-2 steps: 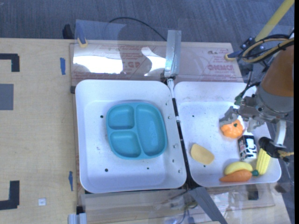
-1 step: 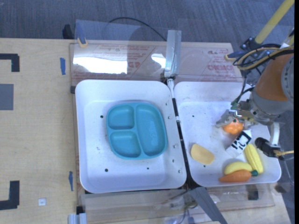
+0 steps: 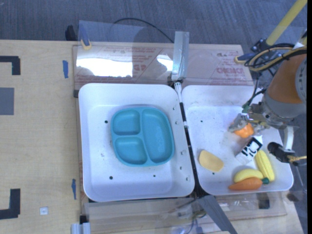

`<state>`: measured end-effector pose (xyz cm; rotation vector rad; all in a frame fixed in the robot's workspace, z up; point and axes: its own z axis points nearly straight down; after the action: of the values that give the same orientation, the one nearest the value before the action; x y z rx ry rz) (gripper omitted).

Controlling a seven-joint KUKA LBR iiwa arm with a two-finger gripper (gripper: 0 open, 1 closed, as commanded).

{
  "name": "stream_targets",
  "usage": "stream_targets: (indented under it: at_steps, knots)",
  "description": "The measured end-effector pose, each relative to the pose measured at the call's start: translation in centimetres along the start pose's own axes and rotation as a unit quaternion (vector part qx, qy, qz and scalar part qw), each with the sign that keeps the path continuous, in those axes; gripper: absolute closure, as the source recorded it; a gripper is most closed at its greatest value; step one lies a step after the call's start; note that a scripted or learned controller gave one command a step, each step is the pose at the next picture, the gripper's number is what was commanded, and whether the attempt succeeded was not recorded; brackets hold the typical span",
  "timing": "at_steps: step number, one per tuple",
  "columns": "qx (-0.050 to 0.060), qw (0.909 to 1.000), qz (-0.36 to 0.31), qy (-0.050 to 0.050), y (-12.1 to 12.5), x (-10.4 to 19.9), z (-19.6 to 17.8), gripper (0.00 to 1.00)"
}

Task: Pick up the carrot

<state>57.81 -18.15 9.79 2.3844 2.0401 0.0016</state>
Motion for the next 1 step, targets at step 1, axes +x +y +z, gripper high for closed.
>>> stream_targets:
  at_steps: [1]
  knots:
    - [0.000,0.9820,0.189,0.002,-1.99,6.59,0.96,1.00]
